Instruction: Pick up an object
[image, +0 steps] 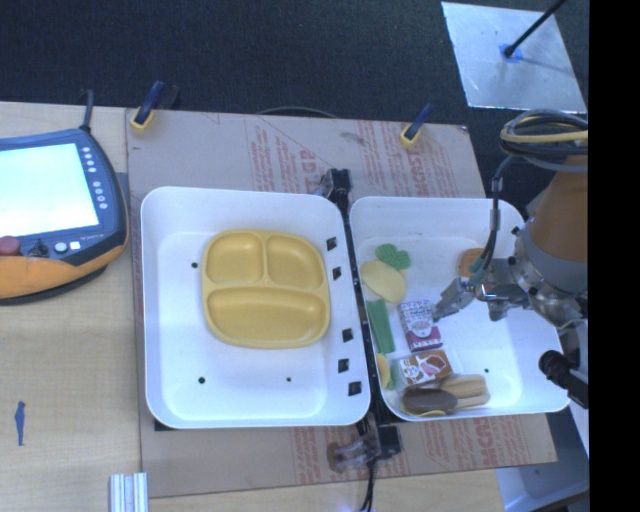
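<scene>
Gripper (447, 303) over the right white bin (505, 400), fingers state unclear.
Small red-and-white packet (418, 322) just beside (long axis roughly near-far); bare floor rightward.

A: How many bins?
B: Two, a left bin (165, 330) and a right bin (520, 385).
A: Plates?
B: One yellow divided plate (266, 288).
A: Small cartons?
B: Two, a far carton (418, 323) and a near carton (424, 367).
A: Clamps on the board?
B: Two at the far edge, a left clamp (147, 106) and a right clamp (415, 125).
</scene>
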